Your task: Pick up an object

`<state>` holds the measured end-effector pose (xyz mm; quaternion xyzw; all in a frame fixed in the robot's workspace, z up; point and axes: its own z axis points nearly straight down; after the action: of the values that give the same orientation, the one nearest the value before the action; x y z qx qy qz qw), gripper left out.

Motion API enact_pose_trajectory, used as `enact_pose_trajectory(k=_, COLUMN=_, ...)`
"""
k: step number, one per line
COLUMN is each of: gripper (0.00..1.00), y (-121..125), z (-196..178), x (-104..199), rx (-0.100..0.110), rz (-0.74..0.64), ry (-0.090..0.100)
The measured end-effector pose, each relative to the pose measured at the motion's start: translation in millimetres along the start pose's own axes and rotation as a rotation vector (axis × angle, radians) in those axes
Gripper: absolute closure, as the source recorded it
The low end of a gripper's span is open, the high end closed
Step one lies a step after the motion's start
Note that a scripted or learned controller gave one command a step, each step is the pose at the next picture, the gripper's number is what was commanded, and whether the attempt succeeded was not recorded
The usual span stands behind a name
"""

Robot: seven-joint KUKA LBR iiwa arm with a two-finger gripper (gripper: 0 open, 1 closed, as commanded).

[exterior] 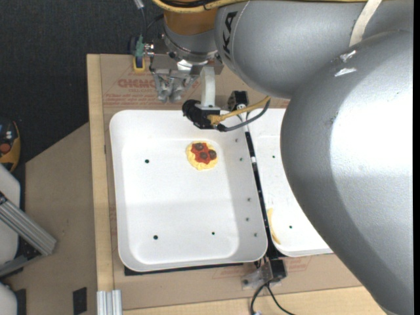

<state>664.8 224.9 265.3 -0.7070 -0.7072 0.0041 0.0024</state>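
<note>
While the big grey arm (341, 110) sweeps across the right side of the view, its jaws (169, 87) hang above the far edge of the surface (105, 176), just past the left bin's (170, 241) back rim. Whether the jaws are apart or together, I cannot tell from here. The small yellow object (202, 156) with dark red blobs on top lies flat in the left bin, toward its far right part, well clear of the jaws. It looks roughly round, so no clear long axis or heading shows. The right bin (295, 241) sits largely under the arm.
</note>
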Motion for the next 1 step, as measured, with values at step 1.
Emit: enact_pose_trajectory(k=1, gripper=1.0, y=1.4, z=-73.1, x=-0.6, rx=-0.016, rz=-0.001, ry=0.005)
